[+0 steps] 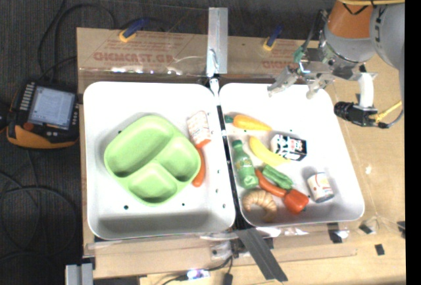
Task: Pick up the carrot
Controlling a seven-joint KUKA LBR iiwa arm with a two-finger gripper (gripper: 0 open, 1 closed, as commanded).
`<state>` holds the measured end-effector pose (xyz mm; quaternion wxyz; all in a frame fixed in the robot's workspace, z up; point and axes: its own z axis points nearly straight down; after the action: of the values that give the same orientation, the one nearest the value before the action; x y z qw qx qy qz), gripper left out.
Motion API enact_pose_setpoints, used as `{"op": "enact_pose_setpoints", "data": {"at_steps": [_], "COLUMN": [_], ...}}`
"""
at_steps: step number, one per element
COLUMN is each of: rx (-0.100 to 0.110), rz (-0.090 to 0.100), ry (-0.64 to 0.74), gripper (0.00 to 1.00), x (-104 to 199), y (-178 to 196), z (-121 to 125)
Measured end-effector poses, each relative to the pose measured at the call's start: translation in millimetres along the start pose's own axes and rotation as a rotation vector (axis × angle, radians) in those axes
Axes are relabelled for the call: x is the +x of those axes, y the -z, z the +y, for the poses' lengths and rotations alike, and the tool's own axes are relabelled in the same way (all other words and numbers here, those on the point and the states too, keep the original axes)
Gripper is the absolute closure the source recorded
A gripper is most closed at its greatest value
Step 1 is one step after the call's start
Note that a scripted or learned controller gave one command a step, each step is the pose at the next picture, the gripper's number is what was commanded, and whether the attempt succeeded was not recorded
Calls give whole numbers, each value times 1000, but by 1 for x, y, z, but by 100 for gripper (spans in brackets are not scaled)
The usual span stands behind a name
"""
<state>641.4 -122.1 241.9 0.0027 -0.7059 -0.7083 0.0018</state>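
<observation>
The carrot (199, 164) is a thin orange piece lying lengthwise in the left bin (99, 211), between the green divided plate (152, 157) and the bin's right wall. Its far end touches a small white packet (197, 124). My gripper (296, 86) hangs over the far edge of the right bin (345, 165), well to the right of the carrot and farther back. Its fingers (279, 85) are spread open with nothing between them.
The right bin holds a yellow-orange vegetable with a green stem (248, 122), a banana (266, 151), a black-and-white box (289, 145), a green bottle (243, 166), a red and green chili (273, 181), a croissant (260, 201) and a small can (320, 186).
</observation>
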Motion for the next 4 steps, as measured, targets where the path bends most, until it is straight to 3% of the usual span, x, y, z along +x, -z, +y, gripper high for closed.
{"op": "enact_pose_setpoints", "data": {"at_steps": [1, 2, 3, 4], "rx": [0, -26, -12, 6], "rz": [-1, -7, -7, 0], "ry": [-94, 55, 326, 533], "gripper": [0, 0, 0, 0], "x": [-31, 0, 21, 3], "y": [-26, -129, -153, -153], "z": [11, 1, -20, 27]}}
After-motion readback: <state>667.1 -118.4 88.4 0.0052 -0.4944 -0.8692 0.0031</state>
